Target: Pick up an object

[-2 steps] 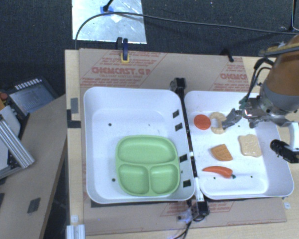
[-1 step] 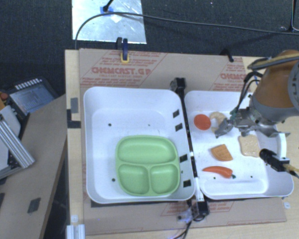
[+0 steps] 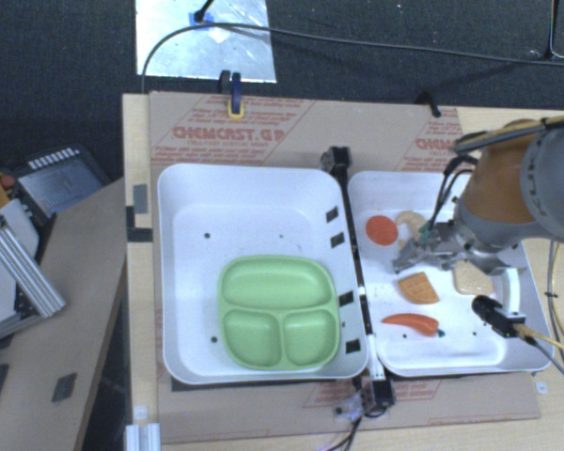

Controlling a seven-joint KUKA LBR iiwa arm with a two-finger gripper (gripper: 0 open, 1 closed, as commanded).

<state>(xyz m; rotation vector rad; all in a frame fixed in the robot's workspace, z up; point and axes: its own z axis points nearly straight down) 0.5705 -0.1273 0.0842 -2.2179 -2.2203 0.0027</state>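
Arm comes in from the right, gripper [image 3: 421,250] low inside the right bin [image 3: 395,355], tip between the red round piece [image 3: 382,230] and the orange wedge [image 3: 418,288], just beside both. Can't tell how far apart the jaws stand or whether anything is in them; metal blurs together there, nothing visibly clamped. Best candidates to pick look like the orange wedge, just below the tip, or the pale curved piece [image 3: 412,220] just above it. To do it well: centre the tip over 1 item only, straddle its narrow side, go straight down, close before lifting; crowded spot, so a slanted approach would probably nudge the neighbours away. Right bin also holds a red chili-shaped piece [image 3: 410,323] near the front wall, apart from the gripper, and a tan flat piece [image 3: 470,278] partly under the wrist. Left bin [image 3: 183,252] holds 1 green divided tray [image 3: 277,310], 3 compartments, nothing visible in them.
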